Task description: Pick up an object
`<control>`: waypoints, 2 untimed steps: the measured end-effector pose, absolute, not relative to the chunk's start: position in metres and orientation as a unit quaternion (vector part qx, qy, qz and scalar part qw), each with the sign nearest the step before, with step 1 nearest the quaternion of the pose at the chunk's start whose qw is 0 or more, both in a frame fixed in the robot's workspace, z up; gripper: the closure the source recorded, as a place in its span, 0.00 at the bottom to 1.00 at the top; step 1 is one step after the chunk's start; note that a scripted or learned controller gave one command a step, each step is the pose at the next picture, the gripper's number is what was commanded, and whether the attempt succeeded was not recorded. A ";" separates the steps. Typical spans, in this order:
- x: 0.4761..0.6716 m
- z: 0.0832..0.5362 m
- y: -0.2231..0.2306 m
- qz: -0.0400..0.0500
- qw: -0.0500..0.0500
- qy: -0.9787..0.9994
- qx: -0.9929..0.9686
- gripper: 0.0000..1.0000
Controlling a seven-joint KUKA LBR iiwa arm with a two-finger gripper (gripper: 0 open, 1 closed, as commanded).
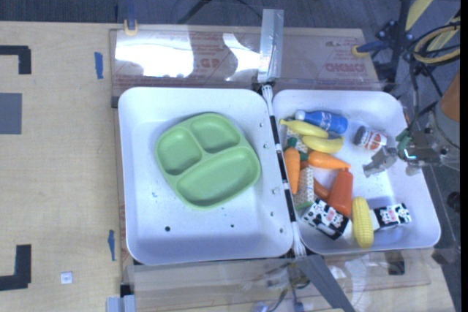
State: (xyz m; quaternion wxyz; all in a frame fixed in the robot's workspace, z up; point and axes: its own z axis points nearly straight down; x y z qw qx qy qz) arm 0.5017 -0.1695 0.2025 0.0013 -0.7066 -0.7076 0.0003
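On the desk (51,179), toys crowd the right bin (423,193): nearest, a corn cob (362,221) between two cow-print cartons, then carrots (327,161), a banana (311,137) and a blue bottle (324,120) farthest. The pincer (395,157), prongs apart, hovers at the bin's right side. A green plate (208,158) fills the left bin (139,120).

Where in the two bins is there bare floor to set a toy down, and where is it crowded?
Left bin: bare floor rings the green plate, widest along the near edge. Right bin: a bare patch lies between the small can, the corn and the right wall. Its left half is crowded with the bottle, banana and carrots.
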 end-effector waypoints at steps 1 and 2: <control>0.564 0.170 -0.202 0.000 -0.001 -0.688 -0.726 0.00; 0.506 0.161 -0.172 0.000 0.001 -0.726 -0.687 0.00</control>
